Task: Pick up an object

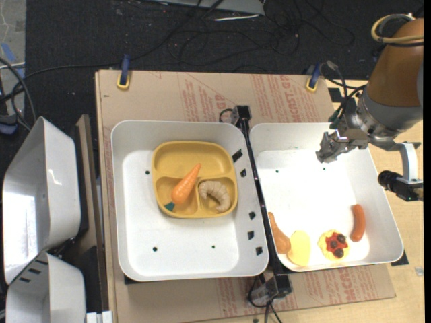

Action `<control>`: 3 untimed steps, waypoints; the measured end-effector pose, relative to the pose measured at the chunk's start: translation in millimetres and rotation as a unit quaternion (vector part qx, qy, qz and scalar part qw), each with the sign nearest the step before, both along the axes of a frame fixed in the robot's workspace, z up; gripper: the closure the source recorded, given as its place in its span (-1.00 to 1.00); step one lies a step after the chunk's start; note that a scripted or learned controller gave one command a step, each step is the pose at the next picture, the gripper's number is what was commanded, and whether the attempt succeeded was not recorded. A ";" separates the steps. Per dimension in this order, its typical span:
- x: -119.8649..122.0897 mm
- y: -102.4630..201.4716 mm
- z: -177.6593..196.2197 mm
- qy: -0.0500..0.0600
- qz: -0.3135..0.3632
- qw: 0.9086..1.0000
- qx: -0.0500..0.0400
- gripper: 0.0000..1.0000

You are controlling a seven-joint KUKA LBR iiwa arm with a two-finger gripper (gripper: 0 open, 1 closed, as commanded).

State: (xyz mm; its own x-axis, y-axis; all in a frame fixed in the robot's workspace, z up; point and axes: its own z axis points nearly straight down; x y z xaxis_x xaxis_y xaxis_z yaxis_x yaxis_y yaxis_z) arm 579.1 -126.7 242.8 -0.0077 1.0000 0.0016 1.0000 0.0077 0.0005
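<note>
My gripper (329, 151) hangs over the back part of the right bin (303, 187), below the orange band of the arm. Nothing shows between its fingers. Along the right bin's front lie a sausage (357, 221), a small pizza-like piece with red and dark toppings (335, 243), a pale yellow piece (300, 246) and an orange-brown piece (278, 233) by the left wall. In the left bin (135, 247) stands a yellow divided plate (165, 155) that holds a carrot (186, 184) and a pale shrimp-like piece (215, 194).
Both bins rest on a cardboard sheet (195, 93) clamped at the back with yellow clips (122, 79). Grey tubs (40, 187) stand off the bench's left side. Cables run over the dark floor behind.
</note>
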 end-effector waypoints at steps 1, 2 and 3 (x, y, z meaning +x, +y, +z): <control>0.1 49.6 4.0 0.000 0.000 1.000 0.000 1.00; 9.8 113.1 -2.6 0.000 0.001 1.000 0.000 1.00; 21.2 160.8 -13.0 0.000 0.000 1.000 0.000 1.00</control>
